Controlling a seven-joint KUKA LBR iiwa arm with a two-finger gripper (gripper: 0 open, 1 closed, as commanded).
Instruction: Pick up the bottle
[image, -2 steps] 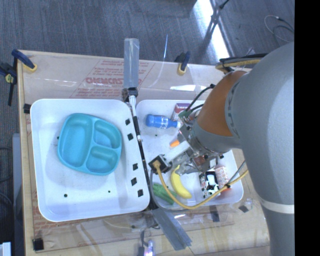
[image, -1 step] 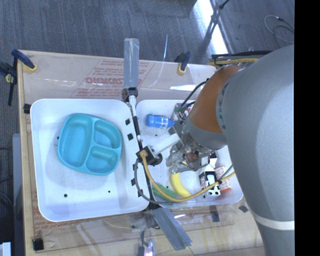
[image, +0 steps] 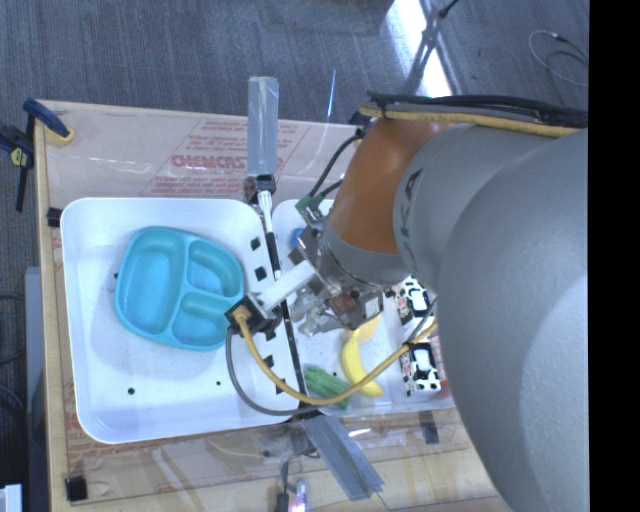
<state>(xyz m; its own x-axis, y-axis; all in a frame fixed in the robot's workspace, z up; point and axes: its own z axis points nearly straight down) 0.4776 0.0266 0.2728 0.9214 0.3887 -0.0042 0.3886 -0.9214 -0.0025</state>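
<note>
Grey, bulky robot arm (image: 500, 300) with an orange band (image: 375, 190) sits closest to the lens and covers most of the right shallow white bin (image: 318, 352). Its two-finger gripper (image: 325, 305) is low inside that bin, toward 9 o'clock of it; whether the gripper is open or closed cannot be told, since the wrist and its cables hide the tip.

Directly beneath the gripper lies a pale, glassy shape (image: 318, 320), which is my best guess for the clear plastic bottle. A yellow curved banana (image: 358, 368) lies just beside it at 5 o'clock, with a green oblong item (image: 325, 381) at 6 o'clock. A small blue spot (image: 300, 241) shows at 12 o'clock. The left shallow white bin (image: 90, 330) holds 1 light-blue divided plastic plate (image: 180, 288).

To do the grasp well, the gripper should close across the bottle's narrow width, centred on its body, and stay off the banana. Too little of the glassy shape shows to tell its long axis or which way its neck points.
</note>
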